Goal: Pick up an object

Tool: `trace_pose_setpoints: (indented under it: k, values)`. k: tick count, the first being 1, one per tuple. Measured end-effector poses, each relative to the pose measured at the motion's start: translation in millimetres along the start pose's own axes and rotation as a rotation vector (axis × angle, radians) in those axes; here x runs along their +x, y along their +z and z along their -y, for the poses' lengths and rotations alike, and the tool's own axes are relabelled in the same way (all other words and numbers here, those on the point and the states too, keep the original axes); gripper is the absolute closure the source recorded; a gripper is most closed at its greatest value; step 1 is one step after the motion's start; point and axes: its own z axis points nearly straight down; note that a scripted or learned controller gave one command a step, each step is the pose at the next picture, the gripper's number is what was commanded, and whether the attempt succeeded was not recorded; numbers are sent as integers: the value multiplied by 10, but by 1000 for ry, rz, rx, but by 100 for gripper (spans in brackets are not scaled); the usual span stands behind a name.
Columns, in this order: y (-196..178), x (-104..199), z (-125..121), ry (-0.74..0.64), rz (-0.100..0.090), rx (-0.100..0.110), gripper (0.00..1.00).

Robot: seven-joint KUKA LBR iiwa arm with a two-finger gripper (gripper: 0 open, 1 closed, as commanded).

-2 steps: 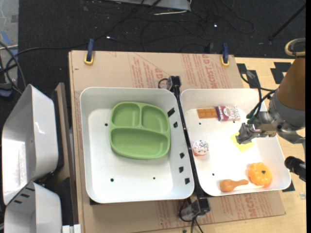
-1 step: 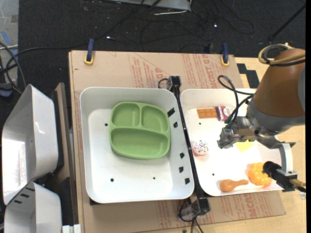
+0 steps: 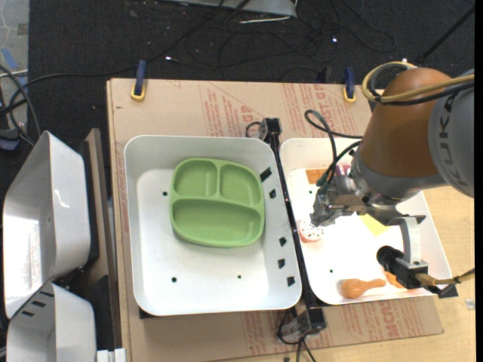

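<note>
My gripper (image 3: 323, 216) reaches down into the right bin (image 3: 332, 281), near its left side. Just below it lies a small white object with red spots (image 3: 310, 233); whether the gripper touches it I cannot tell. An orange, drumstick-shaped object (image 3: 360, 286) lies near the bin's front edge. A yellow piece (image 3: 373, 224) shows under the arm. A small orange item (image 3: 323, 178) peeks out at the arm's upper left. The arm's wrist hides the middle of the bin.
The left bin (image 3: 151, 277) holds a green divided plate (image 3: 218, 202). A black fixture (image 3: 400, 265) on the arm hangs over the right bin's front right corner. Cables and clamps run along the divider (image 3: 285, 217) between the bins. White spare bins (image 3: 41, 210) stand at far left.
</note>
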Motion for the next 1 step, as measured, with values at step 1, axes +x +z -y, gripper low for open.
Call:
trace_pose_setpoints:
  k: [1]
  values:
    - [142,565,-62,0,0,3,100]
